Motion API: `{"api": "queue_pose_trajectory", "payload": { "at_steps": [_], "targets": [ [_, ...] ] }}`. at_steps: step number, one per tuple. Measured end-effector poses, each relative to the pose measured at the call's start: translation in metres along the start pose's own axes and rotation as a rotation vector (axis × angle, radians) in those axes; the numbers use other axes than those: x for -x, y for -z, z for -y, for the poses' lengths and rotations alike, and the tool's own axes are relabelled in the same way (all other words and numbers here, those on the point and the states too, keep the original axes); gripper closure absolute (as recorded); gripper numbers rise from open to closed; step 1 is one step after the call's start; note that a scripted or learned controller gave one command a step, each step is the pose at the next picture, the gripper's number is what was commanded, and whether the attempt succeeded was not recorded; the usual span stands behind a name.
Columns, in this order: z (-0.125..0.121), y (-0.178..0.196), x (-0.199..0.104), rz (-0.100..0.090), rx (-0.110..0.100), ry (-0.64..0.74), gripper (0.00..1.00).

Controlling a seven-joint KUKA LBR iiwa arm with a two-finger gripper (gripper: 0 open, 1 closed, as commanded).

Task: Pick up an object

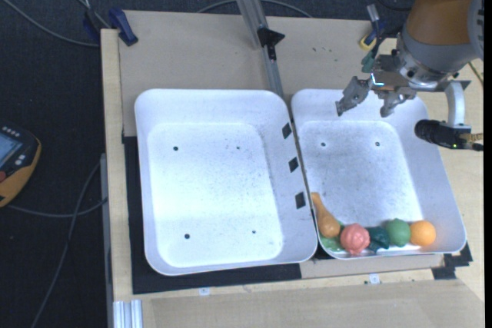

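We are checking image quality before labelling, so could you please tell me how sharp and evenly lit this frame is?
In the camera view, light is soft and even, with no harsh glare on the right bin; the gripper looks slightly blurred; the toys along the bin's near edge, such as the pink ball, are soft but distinguishable.

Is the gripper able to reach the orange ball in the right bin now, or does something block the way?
Probably yes. The gripper hangs open over the right bin's far end, with bare floor between it and the orange ball; the near wall and green ball crowd it.
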State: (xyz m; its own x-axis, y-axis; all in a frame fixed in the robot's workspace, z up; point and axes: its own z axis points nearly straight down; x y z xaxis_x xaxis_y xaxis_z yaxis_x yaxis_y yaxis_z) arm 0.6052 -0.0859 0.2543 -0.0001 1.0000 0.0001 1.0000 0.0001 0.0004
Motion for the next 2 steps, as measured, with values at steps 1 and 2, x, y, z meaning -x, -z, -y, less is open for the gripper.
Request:
{"api": "queue_pose_trajectory", "payload": {
  "at_steps": [1, 2],
  "targets": [
    [0.029, 0.037, 0.032, 0.001, 0.003, -0.003, 0.00],
    [0.072, 0.072, 0.091, 0.002, 0.004, -0.005, 0.00]
  ]
}}
